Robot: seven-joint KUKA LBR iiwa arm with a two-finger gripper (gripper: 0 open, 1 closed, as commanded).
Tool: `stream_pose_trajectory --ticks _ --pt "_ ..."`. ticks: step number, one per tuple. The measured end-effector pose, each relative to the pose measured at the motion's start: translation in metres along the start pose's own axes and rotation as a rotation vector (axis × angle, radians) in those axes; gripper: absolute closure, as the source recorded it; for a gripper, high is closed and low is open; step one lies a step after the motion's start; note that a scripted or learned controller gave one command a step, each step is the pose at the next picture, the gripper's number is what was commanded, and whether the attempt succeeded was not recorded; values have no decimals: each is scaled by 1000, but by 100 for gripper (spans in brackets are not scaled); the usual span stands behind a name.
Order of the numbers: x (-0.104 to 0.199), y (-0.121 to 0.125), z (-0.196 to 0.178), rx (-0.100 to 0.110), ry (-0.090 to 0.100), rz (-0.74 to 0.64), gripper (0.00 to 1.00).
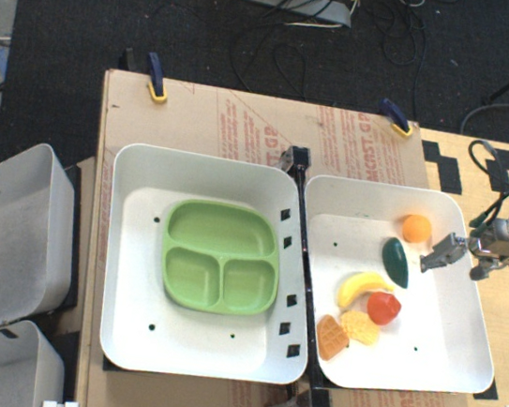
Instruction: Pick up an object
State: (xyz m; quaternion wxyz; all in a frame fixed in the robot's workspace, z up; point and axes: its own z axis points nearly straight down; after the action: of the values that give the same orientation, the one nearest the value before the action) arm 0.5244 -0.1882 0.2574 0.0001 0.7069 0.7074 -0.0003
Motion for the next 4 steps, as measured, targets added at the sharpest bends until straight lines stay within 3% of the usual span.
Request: stream_pose_trajectory --ticks 3,4 --pt "2 -12 146 3 2 4 0" --pt "2 -11 134 -1 1 5 100"
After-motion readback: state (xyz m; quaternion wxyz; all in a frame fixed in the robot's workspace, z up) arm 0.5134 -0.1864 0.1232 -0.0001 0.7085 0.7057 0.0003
